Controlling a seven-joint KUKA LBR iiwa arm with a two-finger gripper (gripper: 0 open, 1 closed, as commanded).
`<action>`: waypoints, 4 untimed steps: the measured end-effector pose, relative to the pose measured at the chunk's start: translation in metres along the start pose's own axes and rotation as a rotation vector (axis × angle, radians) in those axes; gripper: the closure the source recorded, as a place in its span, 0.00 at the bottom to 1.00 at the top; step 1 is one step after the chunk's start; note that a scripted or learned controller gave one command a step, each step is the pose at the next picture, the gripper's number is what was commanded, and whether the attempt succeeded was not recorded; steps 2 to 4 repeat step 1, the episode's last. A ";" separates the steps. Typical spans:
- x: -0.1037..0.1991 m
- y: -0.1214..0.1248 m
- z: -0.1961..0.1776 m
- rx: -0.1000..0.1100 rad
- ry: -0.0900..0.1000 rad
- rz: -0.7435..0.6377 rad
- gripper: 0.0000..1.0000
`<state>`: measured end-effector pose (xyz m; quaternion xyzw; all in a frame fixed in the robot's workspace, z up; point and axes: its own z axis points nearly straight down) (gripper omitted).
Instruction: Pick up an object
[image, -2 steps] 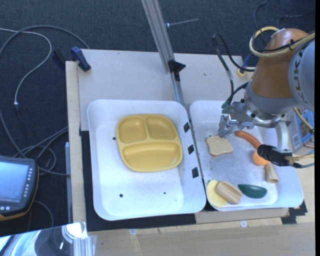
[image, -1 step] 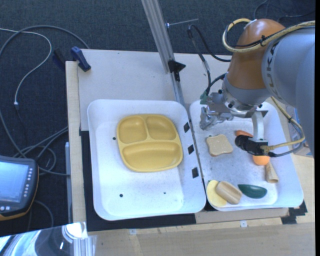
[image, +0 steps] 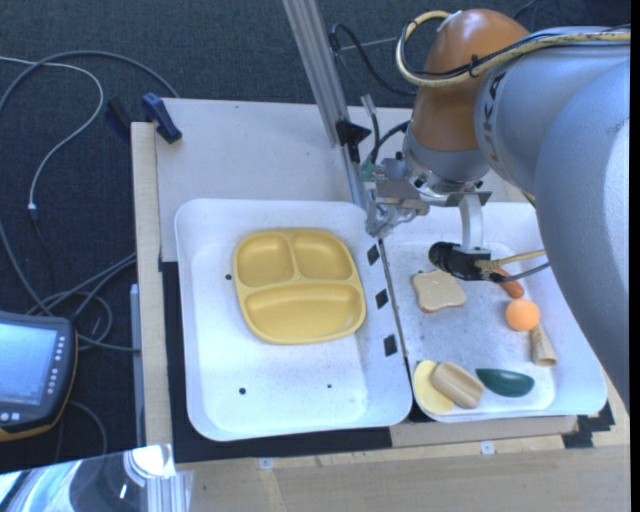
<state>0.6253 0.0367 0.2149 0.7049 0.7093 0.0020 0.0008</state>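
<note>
Hovering gripper (image: 383, 218), can't tell if open or closed, at right bin (image: 470, 345) edge; centre over bread slice (image: 438, 291) before descending.

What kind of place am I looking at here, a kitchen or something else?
Probably a robotics lab bench, not a kitchen: a grey robot arm with its claw over two white bins, toy-like food pieces, and a control pendant beside loose cables.

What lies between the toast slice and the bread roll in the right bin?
Nothing. In the camera view, the stretch from the toast slice down to the bread roll is bare white floor of the right bin.
</note>
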 end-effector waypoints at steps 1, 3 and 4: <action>0.035 0.032 -0.018 -0.001 0.000 0.001 1.00; 0.035 0.032 -0.018 -0.001 0.000 0.001 1.00; 0.035 0.032 -0.018 -0.001 0.000 0.001 1.00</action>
